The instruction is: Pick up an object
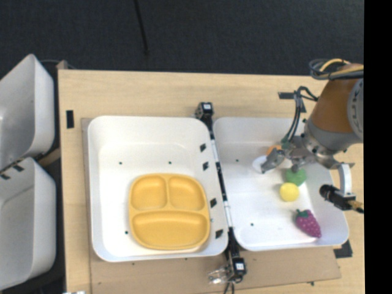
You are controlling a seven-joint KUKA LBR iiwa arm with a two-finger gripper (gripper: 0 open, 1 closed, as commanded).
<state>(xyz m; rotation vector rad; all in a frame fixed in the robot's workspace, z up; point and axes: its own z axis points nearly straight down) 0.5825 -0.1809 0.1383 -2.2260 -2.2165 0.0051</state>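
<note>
Camera view shows the gripper (288,159) low in the right bin (245,225), just above a green toy (296,177) it may grab, with a yellow ball (289,192) and purple grapes (308,223) nearer, and I cannot tell its grip.

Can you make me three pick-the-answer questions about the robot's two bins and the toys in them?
1. Where is the yellow plastic divided tray?
A. left bin
B. right bin
C. on the bench

2. How many toy foods lie in the right white bin?
A. one
B. three
C. five

3. What is under the gripper?
A. purple toy grapes
B. green toy
C. the tray

Answers: 1 A, the tray lies in the left white bin. 2 B, a small green toy, a yellow toy lemon and purple toy grapes. 3 B, the green toy sits just below it.
</note>
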